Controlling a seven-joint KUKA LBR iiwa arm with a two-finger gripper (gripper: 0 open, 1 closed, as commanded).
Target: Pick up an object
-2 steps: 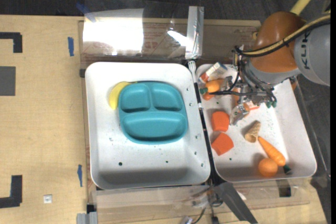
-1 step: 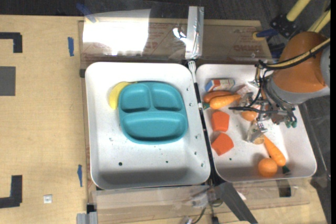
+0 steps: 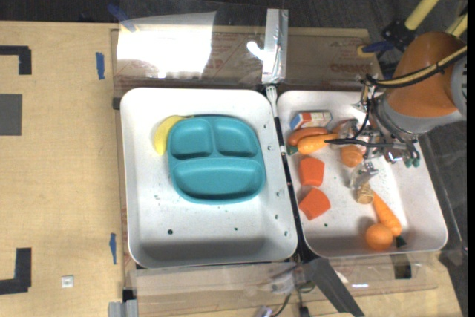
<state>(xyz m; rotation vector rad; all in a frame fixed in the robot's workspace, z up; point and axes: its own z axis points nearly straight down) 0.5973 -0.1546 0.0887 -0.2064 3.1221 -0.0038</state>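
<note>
The right bin (image 3: 423,189) holds several orange items. A long carrot-like piece (image 3: 308,139) lies at its top left, beside a small white labelled box (image 3: 312,119). Two orange blocks (image 3: 312,171) (image 3: 315,203) sit along the left wall. Near the front right are a carrot (image 3: 384,210) and an orange ball (image 3: 379,236). A roundish orange piece (image 3: 351,155) lies mid-bin. My gripper (image 3: 364,174) hangs over the bin's middle, just above a small tan cork-like piece (image 3: 364,195). Nothing visibly sits in its grasp.
The left bin (image 3: 141,226) carries a teal divided plate (image 3: 216,158) with a yellow item (image 3: 162,131) tucked under its left edge. The arm's orange band (image 3: 424,82) and cables overhang the right bin's far right corner. A clear plastic panel (image 3: 193,41) stands behind the bins.
</note>
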